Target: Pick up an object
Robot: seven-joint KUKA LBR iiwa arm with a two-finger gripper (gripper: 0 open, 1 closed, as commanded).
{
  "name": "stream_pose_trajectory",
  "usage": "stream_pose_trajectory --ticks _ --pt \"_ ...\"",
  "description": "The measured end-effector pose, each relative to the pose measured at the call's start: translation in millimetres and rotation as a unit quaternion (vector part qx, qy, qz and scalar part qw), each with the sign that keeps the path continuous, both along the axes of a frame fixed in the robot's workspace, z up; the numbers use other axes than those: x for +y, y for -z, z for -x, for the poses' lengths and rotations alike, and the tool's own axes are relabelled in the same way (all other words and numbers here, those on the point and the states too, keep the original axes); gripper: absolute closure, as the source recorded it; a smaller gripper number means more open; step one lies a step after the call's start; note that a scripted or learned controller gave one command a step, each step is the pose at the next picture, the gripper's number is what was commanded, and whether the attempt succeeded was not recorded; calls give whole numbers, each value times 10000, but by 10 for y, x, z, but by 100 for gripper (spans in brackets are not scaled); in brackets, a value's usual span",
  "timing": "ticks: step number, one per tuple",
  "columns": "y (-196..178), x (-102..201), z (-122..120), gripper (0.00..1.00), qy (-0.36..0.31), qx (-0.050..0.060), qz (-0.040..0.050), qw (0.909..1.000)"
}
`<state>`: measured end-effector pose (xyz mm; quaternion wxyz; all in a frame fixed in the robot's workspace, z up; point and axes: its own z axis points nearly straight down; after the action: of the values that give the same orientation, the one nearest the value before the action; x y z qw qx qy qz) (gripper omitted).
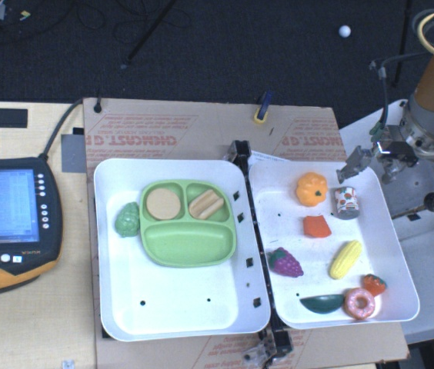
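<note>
The gripper (365,160) hangs at the top right corner of the right bin (402,271) with its fingers spread wide and holding nothing — the small can (346,203) sits just below and a bit left of it, right beside the little orange pumpkin (312,189).

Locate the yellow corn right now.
The corn lies in the right bin, toward its right side, just below the red block and above the pink donut, with the purple grapes to its left.
</note>
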<state>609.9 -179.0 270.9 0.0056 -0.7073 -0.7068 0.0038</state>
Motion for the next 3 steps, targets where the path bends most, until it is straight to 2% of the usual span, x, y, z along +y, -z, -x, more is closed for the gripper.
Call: stream_pose_trajectory --ticks 1,2,3 --pt "-71 -1 -19 0 -8 -62 13 10000" --pt "483 31 87 0 -12 -26 2 10000" --pt "936 94 58 0 -20 -32 2 10000"
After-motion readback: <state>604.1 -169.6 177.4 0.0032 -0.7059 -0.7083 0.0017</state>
